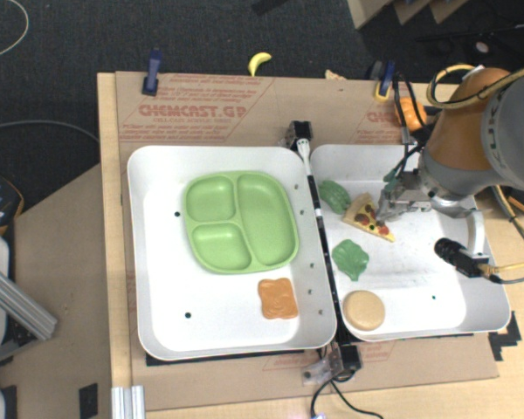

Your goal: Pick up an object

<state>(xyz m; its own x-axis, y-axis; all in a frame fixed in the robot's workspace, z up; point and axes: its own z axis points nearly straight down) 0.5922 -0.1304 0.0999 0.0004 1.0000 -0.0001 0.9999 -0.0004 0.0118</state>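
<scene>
In the right bin (472, 317), my gripper (391, 204) is low over the bin's upper middle, at the right edge of a pizza slice (367, 217), and the slice still lies on the bin floor. A green leafy piece (334, 195) lies just left of the slice, by the bin's left wall. Another green piece (349, 258) sits below it. A round tan bun (364, 310) rests near the front left corner. The arm's orange band (458, 125) hangs above the bin's upper right.
The left bin (148, 260) holds a green divided plate (240, 221) and an orange waffle-like square (278, 298) near its front right. A dark divider (319, 225) runs between the bins. Blue clamps (152, 72) hold the board's back edge.
</scene>
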